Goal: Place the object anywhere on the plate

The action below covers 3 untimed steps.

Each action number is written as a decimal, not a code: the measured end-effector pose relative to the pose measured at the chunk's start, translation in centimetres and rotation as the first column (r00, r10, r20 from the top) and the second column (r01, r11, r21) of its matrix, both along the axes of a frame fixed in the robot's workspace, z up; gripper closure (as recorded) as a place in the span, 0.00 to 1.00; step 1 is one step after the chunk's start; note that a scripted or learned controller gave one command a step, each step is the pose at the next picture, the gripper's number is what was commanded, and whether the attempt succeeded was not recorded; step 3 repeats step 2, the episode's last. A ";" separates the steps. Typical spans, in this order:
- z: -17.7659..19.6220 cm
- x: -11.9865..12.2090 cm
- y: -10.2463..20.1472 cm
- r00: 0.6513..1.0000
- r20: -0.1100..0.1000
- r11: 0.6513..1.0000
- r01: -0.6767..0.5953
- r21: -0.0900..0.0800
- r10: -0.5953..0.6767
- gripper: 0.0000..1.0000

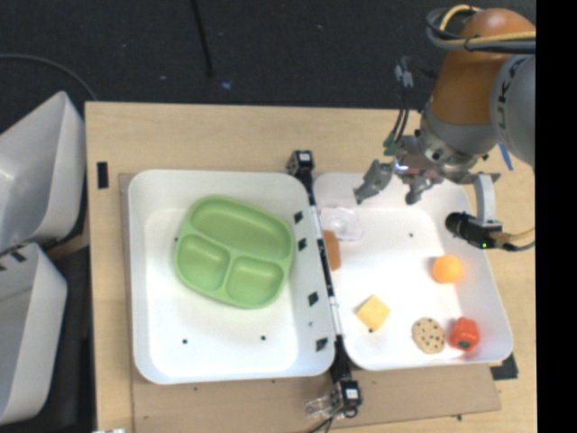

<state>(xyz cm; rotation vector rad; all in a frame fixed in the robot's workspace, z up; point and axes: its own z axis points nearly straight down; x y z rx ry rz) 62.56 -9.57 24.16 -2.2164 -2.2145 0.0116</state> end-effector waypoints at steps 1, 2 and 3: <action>0.7 0.2 0.0 1.000 0.013 1.000 -0.002 -0.001 0.002 0.00; -4.0 0.9 0.5 1.000 0.009 1.000 -0.004 -0.002 0.004 0.00; -4.0 0.9 0.5 1.000 0.009 1.000 -0.004 -0.002 0.004 0.00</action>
